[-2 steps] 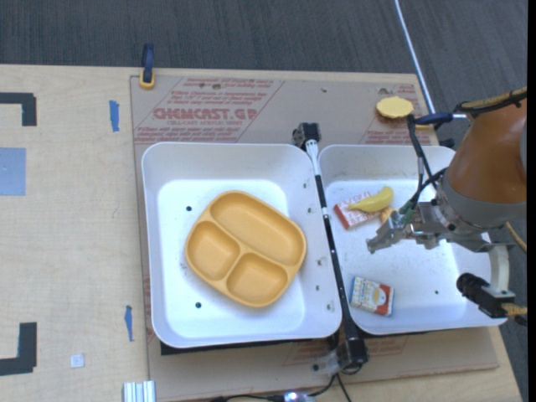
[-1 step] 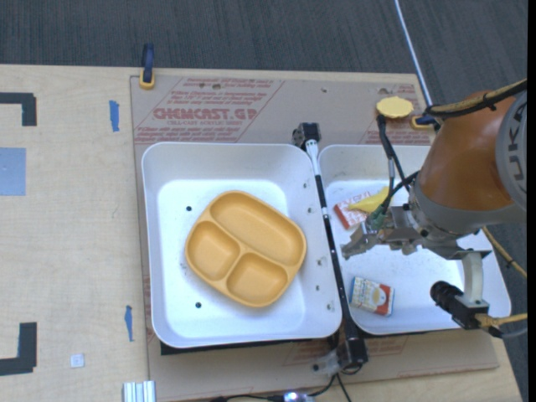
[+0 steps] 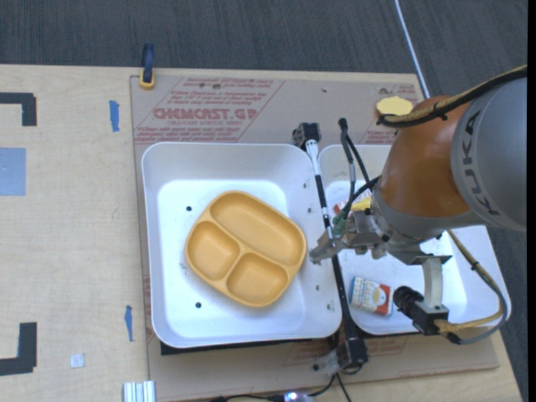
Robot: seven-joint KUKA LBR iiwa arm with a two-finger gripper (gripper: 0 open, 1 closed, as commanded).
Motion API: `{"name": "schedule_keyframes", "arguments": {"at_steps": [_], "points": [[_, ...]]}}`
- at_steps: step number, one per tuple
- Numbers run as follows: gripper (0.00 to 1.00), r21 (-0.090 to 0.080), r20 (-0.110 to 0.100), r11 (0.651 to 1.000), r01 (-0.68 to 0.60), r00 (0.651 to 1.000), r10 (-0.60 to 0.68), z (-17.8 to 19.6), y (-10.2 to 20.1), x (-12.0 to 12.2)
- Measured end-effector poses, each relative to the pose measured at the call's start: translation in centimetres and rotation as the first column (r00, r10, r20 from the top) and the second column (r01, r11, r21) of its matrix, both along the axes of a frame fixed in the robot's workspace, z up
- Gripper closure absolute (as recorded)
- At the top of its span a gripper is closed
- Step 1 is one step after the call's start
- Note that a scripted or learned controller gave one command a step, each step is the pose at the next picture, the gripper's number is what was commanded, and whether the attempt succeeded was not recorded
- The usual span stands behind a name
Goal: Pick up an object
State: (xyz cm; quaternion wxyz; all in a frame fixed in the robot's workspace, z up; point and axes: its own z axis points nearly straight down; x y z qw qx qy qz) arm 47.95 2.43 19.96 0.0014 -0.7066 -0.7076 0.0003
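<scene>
A yellow three-compartment plate [image 3: 244, 248] lies flat in the middle of the left white bin [image 3: 159, 224]. In the right bin [image 3: 477, 258], near its front left corner, lies a small red and white packet [image 3: 370, 296]. The grey and orange arm [image 3: 435, 174] hangs over the right bin and covers most of it. My gripper [image 3: 347, 239] sits under the wrist, above the wall between the two bins, just right of the plate and a little behind the packet. The view shows nothing held in it.
Black cables [image 3: 322, 191] run along the divider between the bins. A yellow disc [image 3: 392, 106] lies on the cardboard behind the right bin, partly hidden by the arm. A blue and yellow clamp [image 3: 147, 65] stands at the board's back left corner.
</scene>
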Motion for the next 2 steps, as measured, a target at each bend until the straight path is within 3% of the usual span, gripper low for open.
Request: {"name": "schedule_keyframes", "arguments": {"at_steps": [2], "points": [[1.0, 0.0, 0.008, 1.0, -0.001, 1.0, 0.001, 2.0, 0.1, 0.3]]}}
